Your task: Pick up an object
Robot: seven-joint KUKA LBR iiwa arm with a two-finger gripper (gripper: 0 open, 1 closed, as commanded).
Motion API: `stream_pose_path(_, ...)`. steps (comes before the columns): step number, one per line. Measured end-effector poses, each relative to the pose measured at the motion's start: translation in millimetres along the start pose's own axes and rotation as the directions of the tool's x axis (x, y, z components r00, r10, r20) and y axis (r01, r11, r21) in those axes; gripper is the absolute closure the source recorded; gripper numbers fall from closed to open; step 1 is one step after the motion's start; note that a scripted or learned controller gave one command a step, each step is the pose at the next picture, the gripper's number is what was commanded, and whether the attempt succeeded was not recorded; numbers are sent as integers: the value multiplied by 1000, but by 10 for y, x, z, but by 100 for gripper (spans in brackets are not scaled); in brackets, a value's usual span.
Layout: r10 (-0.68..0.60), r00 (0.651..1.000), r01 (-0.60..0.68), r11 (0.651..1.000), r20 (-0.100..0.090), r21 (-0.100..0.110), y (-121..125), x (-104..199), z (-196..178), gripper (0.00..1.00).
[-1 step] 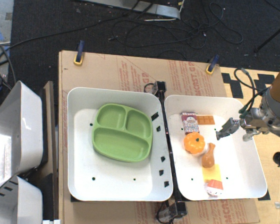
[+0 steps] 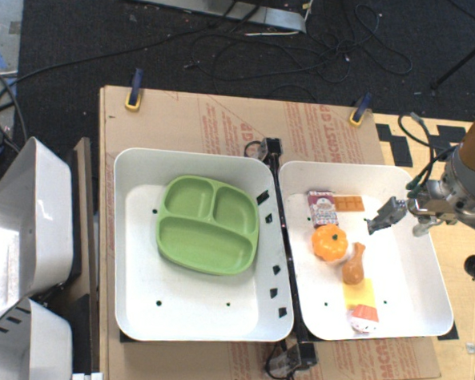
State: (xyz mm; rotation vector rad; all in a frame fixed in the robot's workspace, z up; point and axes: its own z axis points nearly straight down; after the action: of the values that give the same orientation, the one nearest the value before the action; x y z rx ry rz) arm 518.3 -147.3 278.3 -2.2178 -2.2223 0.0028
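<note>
My two-finger gripper (image 2: 386,214) hangs over the right shallow white bin (image 2: 425,269), fingers apart and holding nothing, just right of the small round orange plastic pumpkin (image 2: 330,243), probably my target. A green divided plastic plate (image 2: 210,225) fills the left white bin (image 2: 138,243), apparently kept apart.

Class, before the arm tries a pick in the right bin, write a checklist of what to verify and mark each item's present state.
1. Small orange pumpkin-shaped toy lies unobstructed: ok.
2. Gripper above the right white bin: ok.
3. Gripper over the pumpkin: not ok, it sits right of it.
4. Jaws ready: cannot tell.
5. Neighbours apart: not ok, brown bottle-shaped toy lies close against the pumpkin.
6. Green divided plastic plate out of the way, in the left bin: ok.
</note>
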Motion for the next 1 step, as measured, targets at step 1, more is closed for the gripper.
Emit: stream_pose_path(1,4,1000,-4,1000,-2,6,1,-45,646,0)
